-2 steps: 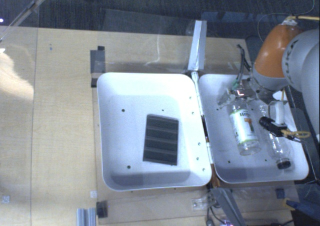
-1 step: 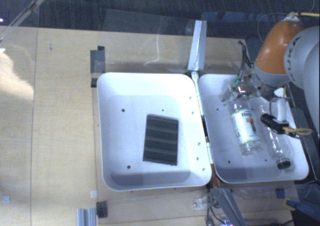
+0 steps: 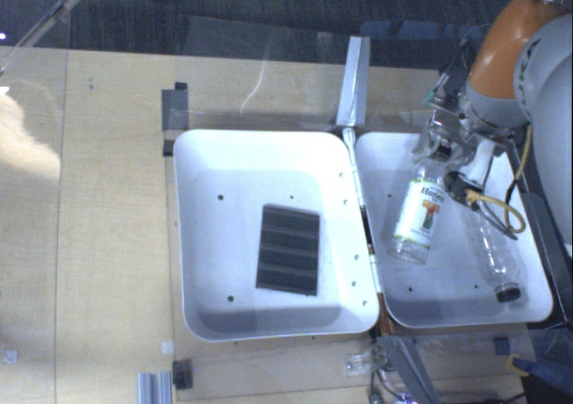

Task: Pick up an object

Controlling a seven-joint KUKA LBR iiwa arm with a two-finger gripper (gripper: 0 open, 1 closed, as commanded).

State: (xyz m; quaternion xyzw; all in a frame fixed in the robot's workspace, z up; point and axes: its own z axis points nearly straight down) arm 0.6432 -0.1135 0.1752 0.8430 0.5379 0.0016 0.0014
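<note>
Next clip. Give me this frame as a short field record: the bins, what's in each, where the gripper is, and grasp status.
left bin: holds a dark ribbed rectangular block, lying flat
right bin: holds a labelled clear bottle and a plain clear bottle with dark cap
gripper: over the right bin's far end, at the labelled bottle's top
grasp status: cannot tell whether the bottle is held
arm: enters from the right
</note>
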